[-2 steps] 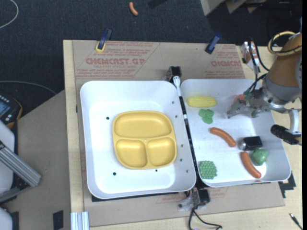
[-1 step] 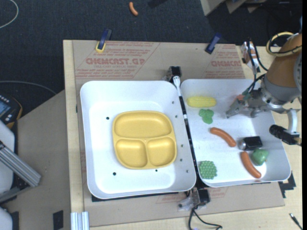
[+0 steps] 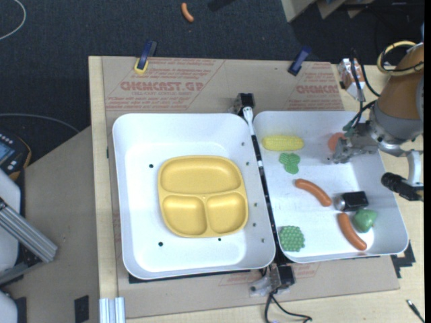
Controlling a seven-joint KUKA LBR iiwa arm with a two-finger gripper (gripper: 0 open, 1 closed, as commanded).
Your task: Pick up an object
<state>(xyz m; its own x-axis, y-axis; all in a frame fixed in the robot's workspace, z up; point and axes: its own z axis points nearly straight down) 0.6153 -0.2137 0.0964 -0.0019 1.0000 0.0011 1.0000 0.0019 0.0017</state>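
Inside right bin (image 3: 377, 247): two sausages (image 3: 313, 192) (both orange).

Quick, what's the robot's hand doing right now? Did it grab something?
Hand: low in the right bin, next to a small red-orange piece. Whether it is open, closed or holding that piece cannot be told.

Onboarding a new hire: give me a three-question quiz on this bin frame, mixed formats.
1. True or false: the yellow divided plate lies in the left bin.
2. What lies nearest the gripper: A) corn cob B) small orange-red piece C) green pepper?
3. How many sausages are in the right bin?

Key: 1 true. 2 B. 3 two: and.
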